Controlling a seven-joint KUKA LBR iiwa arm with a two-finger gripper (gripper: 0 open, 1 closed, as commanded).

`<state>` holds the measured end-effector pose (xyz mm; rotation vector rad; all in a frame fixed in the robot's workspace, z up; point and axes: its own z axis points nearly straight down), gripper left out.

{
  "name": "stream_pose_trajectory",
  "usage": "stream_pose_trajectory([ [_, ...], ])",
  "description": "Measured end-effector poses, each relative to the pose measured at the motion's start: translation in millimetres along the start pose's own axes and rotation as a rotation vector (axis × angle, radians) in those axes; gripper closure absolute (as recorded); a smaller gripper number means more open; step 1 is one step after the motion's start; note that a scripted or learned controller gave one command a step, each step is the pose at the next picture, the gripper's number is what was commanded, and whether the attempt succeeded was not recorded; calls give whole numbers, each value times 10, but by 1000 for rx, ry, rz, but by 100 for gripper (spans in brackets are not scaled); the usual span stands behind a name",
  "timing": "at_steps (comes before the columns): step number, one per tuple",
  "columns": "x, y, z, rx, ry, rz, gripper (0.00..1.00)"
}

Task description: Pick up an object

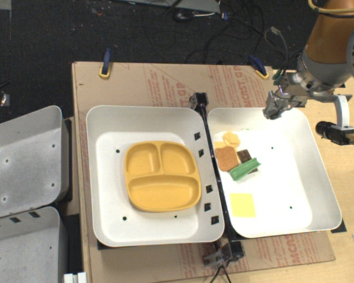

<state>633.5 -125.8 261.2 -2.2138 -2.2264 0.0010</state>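
Above the far rim of the right bin [295,217] I log the gripper [274,112], hanging from the grey arm [318,69] with its orange band [336,2]. Its tips look dark and bunched; I cannot tell whether they stand apart or together, and I see nothing between them.

Items, counted outward from the gripper:

1. Pale orange piece [230,139], below and to the left of the gripper, on the bin floor, apart from it.
2. Tan block [226,157], just below item 1 and touching it.
3. Small brown block [244,155], just right of the tan block.
4. Green piece [244,169], tilted, lying against the lower edges of items 2 and 3.
5. Yellow square [242,205], flat, further down, apart from the cluster.
6. Left bin [100,175], well to the left of the gripper, beside the right bin.
7. Yellow tray [163,176], three compartments, lying in the middle of the left bin.
8. Cardboard sheet [159,84] under both bins, with clamps [105,63] at its far edge.
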Motion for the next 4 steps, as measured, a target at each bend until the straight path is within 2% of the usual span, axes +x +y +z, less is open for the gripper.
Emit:
stream_pose_trajectory([
  [1, 571, -99, -24, -1, 0, -2, 100],
  [3, 1694, -452, 47, 1, 1, -3, 100],
  [4, 2159, -544, 92, 0, 0, -1, 100],
])
